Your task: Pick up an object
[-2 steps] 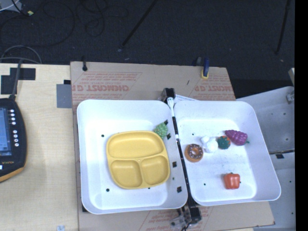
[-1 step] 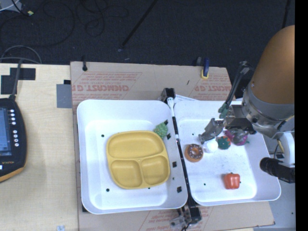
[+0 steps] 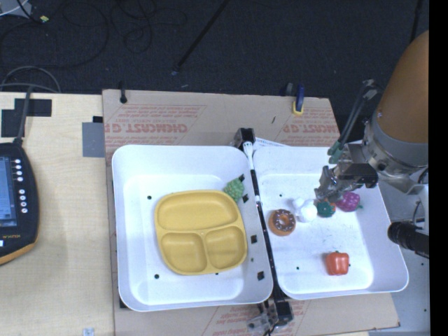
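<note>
My gripper (image 3: 327,194) reaches down into the right bin (image 3: 364,285) from the right side. Just under its tip lies a small dark green object (image 3: 325,209), with a white ball-like piece (image 3: 305,211) to its left and a purple toy (image 3: 348,201) to its right. A brown sprinkled donut (image 3: 283,222) rests left of these, near the divider. Toward the bin's front sits an orange-red pepper (image 3: 337,263). I see nothing lifted off the bin floor.
The left bin (image 3: 133,187) holds a yellow divided plate (image 3: 201,230) and a green leafy toy (image 3: 235,187) at its right wall. A black clamp strip (image 3: 253,208) runs between the bins. A tablet-like pendant (image 3: 14,201) lies at far left.
</note>
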`<state>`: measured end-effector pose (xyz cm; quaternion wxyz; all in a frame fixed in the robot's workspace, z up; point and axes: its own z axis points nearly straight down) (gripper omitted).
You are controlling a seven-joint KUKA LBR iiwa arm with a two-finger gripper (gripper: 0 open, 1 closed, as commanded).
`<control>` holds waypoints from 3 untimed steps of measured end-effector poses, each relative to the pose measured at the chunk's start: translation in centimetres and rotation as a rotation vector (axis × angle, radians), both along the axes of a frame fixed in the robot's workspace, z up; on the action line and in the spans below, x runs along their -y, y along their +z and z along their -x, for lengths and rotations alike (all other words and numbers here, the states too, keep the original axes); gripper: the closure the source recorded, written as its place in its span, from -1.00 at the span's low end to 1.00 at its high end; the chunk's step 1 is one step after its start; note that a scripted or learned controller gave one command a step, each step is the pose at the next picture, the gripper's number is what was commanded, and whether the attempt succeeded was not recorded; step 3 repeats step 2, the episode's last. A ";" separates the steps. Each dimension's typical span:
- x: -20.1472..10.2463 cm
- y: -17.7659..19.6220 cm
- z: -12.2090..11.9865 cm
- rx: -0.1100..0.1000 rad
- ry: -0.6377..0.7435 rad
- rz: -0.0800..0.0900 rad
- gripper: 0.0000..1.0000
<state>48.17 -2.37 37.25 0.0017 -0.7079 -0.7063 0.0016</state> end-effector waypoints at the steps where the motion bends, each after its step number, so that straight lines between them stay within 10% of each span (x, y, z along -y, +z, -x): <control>1: -4.7 4.6 0.6 0.007 0.007 -0.001 1.00; 3: -9.9 4.6 0.6 0.003 0.007 -0.001 1.00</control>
